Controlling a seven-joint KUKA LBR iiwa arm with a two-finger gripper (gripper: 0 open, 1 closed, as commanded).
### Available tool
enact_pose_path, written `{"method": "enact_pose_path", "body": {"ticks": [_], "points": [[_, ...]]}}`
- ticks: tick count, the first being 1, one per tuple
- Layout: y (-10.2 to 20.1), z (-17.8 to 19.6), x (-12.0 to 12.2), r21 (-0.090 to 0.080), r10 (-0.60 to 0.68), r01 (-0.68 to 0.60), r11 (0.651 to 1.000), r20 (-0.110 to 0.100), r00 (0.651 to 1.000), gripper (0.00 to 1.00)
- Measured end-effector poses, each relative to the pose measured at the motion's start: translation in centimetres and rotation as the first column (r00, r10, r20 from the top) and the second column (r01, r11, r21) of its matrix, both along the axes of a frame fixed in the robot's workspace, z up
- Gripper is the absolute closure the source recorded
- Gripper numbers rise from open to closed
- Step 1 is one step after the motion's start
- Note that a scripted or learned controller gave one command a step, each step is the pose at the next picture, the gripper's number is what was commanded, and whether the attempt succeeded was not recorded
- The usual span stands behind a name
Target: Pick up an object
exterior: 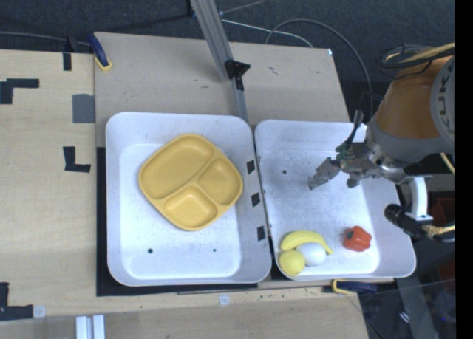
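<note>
**End effector hovers over the right bin, nothing in its grasp**

The grey arm with its orange band (414, 105) reaches in from the right, and its end effector (323, 176) hangs above the bare middle of the right bin (295, 142). Its two fingers (319, 179) stand slightly apart, with nothing between them.

The objects to pick lie well apart from it, clustered at the near edge of that same bin. A yellow banana (304, 238) curves over a white egg-like object (315, 255), and a yellow lemon (291, 262) sits just beside them on the left, touching or nearly so. A red pepper-like toy (358, 238) rests alone a little to their right.

The left bin (126, 256) holds a yellow three-compartment plate (191, 181), set at an angle. Both bins rest side by side on the wooden bench (44, 182).
</note>
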State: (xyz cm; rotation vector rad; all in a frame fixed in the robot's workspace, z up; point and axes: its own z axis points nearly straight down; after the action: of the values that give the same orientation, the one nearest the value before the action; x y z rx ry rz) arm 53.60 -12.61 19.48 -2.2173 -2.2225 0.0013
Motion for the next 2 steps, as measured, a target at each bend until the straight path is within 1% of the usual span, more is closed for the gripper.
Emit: {"method": "enact_pose_path", "body": {"ticks": [1, 2], "points": [[0.0, 0.0, 0.0, 0.000, 0.000, 0.000, 1.000, 0.000, 1.000, 0.00], [1.0, -5.9, -0.1, 0.000, -0.001, 0.001, 1.000, -0.006, 1.000, 0.00]]}}
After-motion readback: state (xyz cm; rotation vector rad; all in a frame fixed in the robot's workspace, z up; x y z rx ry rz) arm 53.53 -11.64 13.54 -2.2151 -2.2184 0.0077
